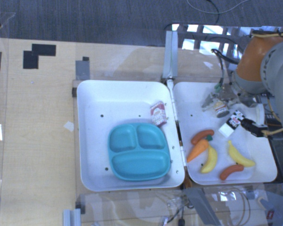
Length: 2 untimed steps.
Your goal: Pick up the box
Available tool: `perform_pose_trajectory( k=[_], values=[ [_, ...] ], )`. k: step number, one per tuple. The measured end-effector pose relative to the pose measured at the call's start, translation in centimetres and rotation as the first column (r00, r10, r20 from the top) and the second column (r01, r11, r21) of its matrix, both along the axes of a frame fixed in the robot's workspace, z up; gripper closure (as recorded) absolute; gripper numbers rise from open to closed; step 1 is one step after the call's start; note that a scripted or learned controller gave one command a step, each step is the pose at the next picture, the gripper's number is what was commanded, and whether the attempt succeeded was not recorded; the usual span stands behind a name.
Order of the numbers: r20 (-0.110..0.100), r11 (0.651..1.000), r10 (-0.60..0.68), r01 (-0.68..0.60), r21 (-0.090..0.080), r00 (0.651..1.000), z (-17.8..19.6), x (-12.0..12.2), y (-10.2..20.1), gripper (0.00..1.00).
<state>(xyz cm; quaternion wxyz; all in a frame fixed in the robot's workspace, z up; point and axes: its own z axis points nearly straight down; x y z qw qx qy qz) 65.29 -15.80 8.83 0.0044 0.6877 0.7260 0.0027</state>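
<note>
We see the gripper point(220, 102) low over the upper part of the right bin point(264, 175), hanging from the grey arm point(273, 72) that comes in from the right with its orange band at the top right. The metal parts at its tip blur together from this angle, so we cannot tell how it is set or whether it has hold of anything.

The box point(158, 113), small with red and white print, lies in the left bin point(92, 126), close against the wall that divides the two bins and just above the upper right corner of the blue divided plate point(139, 152). It sits well apart from the gripper, across the divider.

In the right bin we find a small black-and-white block point(231, 122) just below and right of the gripper. Further down lie a carrot point(198, 150), two bananas point(209, 160) point(239, 156) and two sausages point(203, 135) point(231, 171).
</note>
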Motion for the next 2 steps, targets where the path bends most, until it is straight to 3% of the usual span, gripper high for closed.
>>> perform_pose_trajectory(
  k=[1, 2],
  values=[
    [0.007, 1.000, 0.005, -0.005, -0.001, 1.000, 1.3, 0.2, 0.2, 1.00],
    [-0.003, 0.839, 0.543, -0.543, -0.006, 0.839, 13.6, -3.4, -4.8, 1.00]
  ],
)
